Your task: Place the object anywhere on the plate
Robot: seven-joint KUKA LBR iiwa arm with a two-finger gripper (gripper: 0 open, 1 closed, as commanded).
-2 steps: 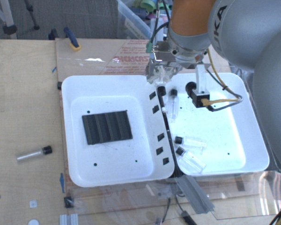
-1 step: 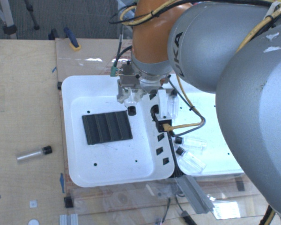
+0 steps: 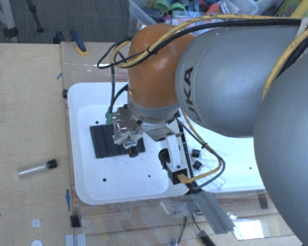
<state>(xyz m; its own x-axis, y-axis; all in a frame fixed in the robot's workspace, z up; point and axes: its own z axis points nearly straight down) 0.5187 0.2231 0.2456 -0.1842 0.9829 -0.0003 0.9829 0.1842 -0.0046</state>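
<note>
A flat black rectangular plate point(image 3: 103, 140) lies in the left white bin point(image 3: 92, 183), toward its left side. My gripper point(image 3: 126, 139) hangs low over the plate's right edge, pointing down from the orange-banded wrist point(image 3: 151, 65). A small dark piece point(image 3: 135, 150) shows just below the gripper, right of the plate; whether it is held or part of the gripper is unclear. The arm covers the right part of the plate.
The big grey arm point(image 3: 236, 76) hides most of the right bin point(image 3: 236, 152). A clear tube with a black cap point(image 3: 37, 168) lies on the wooden bench at left. A tub of colourful toys point(image 3: 195, 1) stands behind the bins.
</note>
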